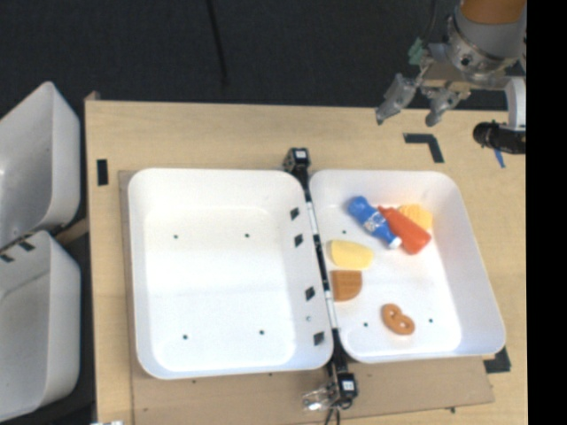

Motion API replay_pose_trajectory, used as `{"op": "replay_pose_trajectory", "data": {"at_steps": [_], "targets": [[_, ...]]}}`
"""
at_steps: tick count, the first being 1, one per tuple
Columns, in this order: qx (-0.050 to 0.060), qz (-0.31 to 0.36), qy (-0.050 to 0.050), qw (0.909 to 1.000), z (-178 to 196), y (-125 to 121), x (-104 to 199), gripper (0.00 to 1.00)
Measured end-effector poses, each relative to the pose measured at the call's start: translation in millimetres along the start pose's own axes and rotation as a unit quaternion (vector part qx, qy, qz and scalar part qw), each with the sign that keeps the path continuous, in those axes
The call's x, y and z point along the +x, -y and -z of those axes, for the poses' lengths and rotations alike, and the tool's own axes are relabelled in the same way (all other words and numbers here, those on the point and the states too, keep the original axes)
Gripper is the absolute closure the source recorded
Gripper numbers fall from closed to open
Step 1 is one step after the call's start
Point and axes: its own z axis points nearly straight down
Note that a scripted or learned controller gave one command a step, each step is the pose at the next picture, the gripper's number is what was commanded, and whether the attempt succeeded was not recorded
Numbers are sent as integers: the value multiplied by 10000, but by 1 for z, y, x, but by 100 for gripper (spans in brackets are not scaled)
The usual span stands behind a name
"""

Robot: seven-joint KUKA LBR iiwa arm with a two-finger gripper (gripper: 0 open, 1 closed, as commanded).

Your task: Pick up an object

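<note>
My gripper (415, 109) hangs high above the bench's far edge, beyond the right bin (461, 237), with its two fingers spread open and nothing between them. Below it in the right bin lie a blue bottle (368, 217), a red-orange bottle (406, 229) and a yellow-orange piece (416, 214) close together near the far side. A yellow wedge (351, 254) and a brown toast-like piece (345, 284) rest by the bin's left wall. A small brown pretzel (398, 320) lies near the front.
The left bin (213, 273) sits beside the right one, joined by a black-clipped divider (312, 246). White containers (35, 237) stand off the bench's left. A black tape mark (425, 144) lies on the wood behind the right bin.
</note>
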Motion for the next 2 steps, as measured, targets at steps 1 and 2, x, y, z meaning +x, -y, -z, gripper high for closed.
{"op": "replay_pose_trajectory", "data": {"at_steps": [1,2], "targets": [[142,-27,-13,9999,-262,21,-22,0],[113,-27,-12,9999,-232,66,-25,0]]}}
